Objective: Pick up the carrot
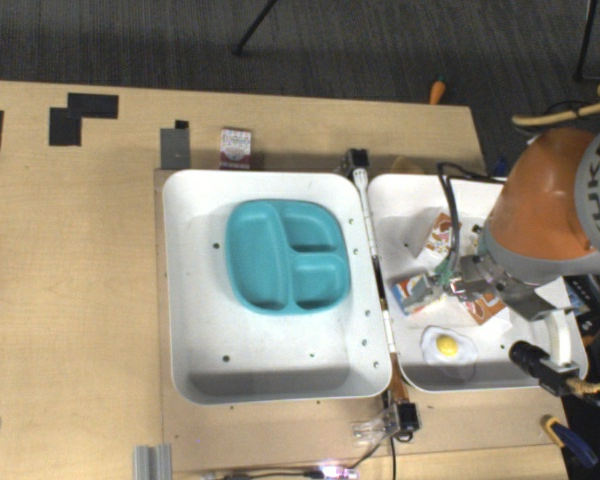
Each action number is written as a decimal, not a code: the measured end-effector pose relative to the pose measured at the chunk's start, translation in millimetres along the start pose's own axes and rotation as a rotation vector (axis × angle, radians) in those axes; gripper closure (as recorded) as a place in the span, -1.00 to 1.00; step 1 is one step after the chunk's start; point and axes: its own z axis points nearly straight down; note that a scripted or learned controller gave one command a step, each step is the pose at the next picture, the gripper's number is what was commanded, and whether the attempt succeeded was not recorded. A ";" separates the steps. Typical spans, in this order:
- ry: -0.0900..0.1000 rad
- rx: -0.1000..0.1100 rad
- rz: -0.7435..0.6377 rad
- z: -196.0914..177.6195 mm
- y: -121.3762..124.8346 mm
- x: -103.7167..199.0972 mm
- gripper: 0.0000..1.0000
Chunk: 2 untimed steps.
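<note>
1. The arm (555,193) reaches over the right bin (400,203); its gripper (458,273) sits low among the items there.
2. Whether its jaws are apart or together cannot be told.
3. No carrot can be made out; a fried egg toy (446,346) lies near the gripper.
4. The left bin (195,268) holds 1 teal divided plate (285,256).

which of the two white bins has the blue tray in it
The left bin. It holds the blue tray; the right bin has the small items and the arm over it.
</note>
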 end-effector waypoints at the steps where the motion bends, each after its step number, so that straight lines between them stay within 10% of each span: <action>1: -0.002 -0.005 -0.002 -10.5 2.4 -0.4 1.00; 2: 0.002 0.004 0.203 1.5 7.0 47.0 1.00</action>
